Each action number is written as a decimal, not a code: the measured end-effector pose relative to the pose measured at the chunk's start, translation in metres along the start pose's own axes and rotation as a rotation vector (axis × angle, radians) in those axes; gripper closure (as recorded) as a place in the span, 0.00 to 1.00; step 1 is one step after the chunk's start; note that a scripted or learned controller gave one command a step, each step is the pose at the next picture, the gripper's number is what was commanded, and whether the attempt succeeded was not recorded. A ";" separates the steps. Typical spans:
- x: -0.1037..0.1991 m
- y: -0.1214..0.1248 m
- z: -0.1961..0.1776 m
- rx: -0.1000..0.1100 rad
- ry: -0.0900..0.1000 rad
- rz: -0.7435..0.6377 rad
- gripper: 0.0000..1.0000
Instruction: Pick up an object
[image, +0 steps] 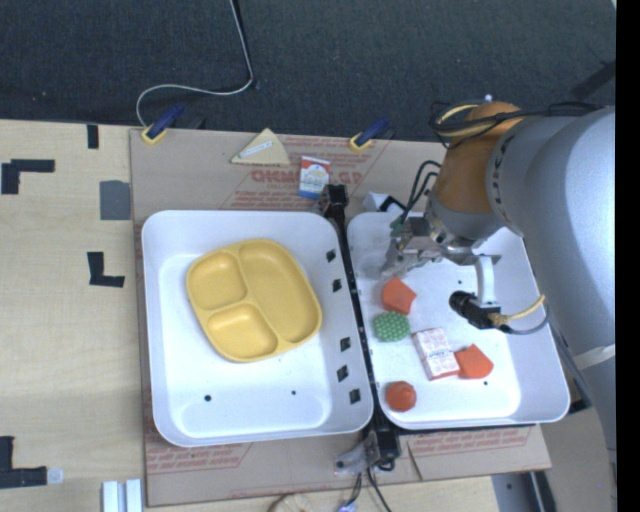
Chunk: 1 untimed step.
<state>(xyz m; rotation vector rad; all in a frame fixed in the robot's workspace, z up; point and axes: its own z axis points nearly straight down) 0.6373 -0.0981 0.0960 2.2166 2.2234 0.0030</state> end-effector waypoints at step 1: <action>0.000 0.000 0.000 0.000 0.000 0.000 0.00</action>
